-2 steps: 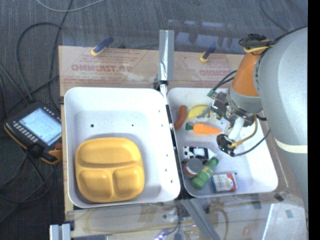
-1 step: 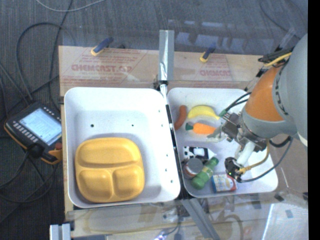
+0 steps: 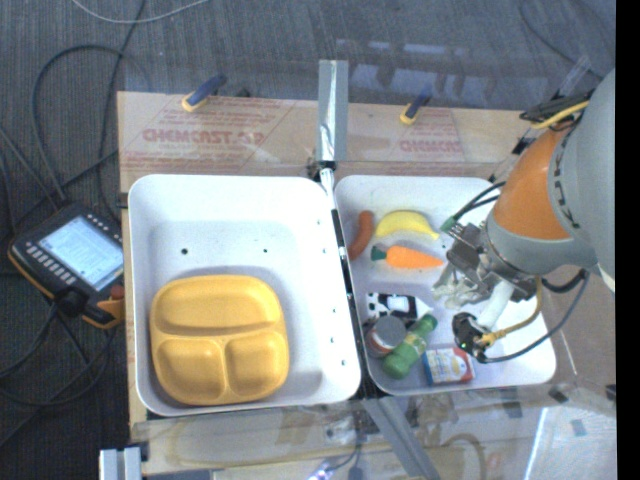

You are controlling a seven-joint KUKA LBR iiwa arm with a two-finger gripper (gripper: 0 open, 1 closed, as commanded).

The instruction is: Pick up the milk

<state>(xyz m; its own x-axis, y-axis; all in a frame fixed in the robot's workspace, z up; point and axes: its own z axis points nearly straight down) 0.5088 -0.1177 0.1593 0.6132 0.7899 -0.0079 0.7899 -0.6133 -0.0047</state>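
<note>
The milk (image 3: 391, 304) is a small carton with black and white patches, lying in the right bin (image 3: 520, 368) near its left wall. It sits just below the carrot and above a round can. My gripper (image 3: 452, 286) hangs low over the middle of the right bin, to the right of the milk and apart from it. The wrist and its cables hide the gripper's tip. Nothing shows between it and the milk.
The right bin also holds a sausage (image 3: 362, 232), a banana (image 3: 405, 225), a carrot (image 3: 413, 259), a can (image 3: 382, 336), a green bottle (image 3: 409, 346) and a small red and blue box (image 3: 447, 366). A yellow divided tray (image 3: 219, 338) lies in the left bin (image 3: 160, 218).
</note>
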